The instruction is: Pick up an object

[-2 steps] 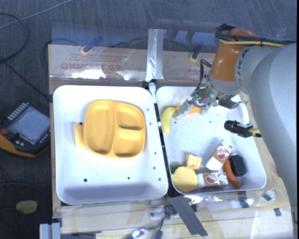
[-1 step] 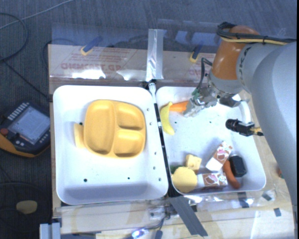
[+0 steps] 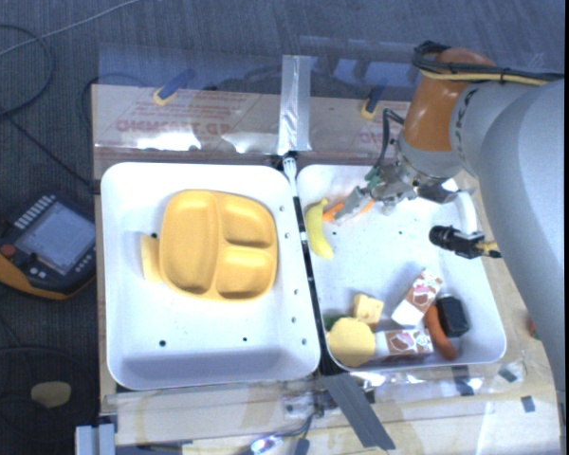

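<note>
My gripper (image 3: 377,193) hangs low over the far end of the right bin (image 3: 403,254), under the orange-banded wrist. A thin orange carrot-like piece (image 3: 344,209) lies just to its left, its near end reaching the gripper's tip; I cannot tell whether it is held. A yellow banana (image 3: 316,228) lies along the bin's left wall. At the near end sit a yellow ball (image 3: 352,340), a cheese wedge (image 3: 367,307), a small red-and-white carton (image 3: 419,297), a brown packet (image 3: 404,342), a black object (image 3: 452,315) and a red sausage (image 3: 439,336).
The left bin (image 3: 133,349) holds a yellow divided plate (image 3: 217,243). A ridge (image 3: 301,254) separates the two bins. The grey arm (image 3: 522,188) covers the right bin's right side. A handheld pendant (image 3: 47,245) lies on the floor at left.
</note>
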You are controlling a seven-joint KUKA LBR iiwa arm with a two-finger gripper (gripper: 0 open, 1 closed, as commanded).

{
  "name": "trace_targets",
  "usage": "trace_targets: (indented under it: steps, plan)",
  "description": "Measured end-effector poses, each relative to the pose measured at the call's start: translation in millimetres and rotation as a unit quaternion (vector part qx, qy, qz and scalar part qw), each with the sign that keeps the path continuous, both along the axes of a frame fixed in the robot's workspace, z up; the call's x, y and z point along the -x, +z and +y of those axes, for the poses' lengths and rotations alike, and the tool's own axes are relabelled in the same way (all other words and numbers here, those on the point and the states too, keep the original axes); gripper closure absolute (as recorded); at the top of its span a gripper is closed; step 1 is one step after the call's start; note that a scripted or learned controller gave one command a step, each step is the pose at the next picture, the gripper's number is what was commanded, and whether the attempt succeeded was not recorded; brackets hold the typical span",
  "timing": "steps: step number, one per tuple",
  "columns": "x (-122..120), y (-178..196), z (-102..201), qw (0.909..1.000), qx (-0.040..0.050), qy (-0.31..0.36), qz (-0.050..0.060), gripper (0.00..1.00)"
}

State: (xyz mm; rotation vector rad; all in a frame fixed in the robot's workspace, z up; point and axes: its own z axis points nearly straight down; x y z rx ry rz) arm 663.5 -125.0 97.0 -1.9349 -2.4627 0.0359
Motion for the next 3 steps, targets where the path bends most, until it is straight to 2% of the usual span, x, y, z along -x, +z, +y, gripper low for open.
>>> trace_targets:
  steps: [1,2,3]
  plan:
    - [-5.2,73.3,-13.7,0.9999,-0.0039,0.011,-0.011,0.0]
    - [-5.4,6.2,4.7,0.9958,-0.0058,0.091,-0.011,0.0]
    - [-3.3,13.1,4.6,0.9958,-0.0057,0.092,-0.007,1.0]
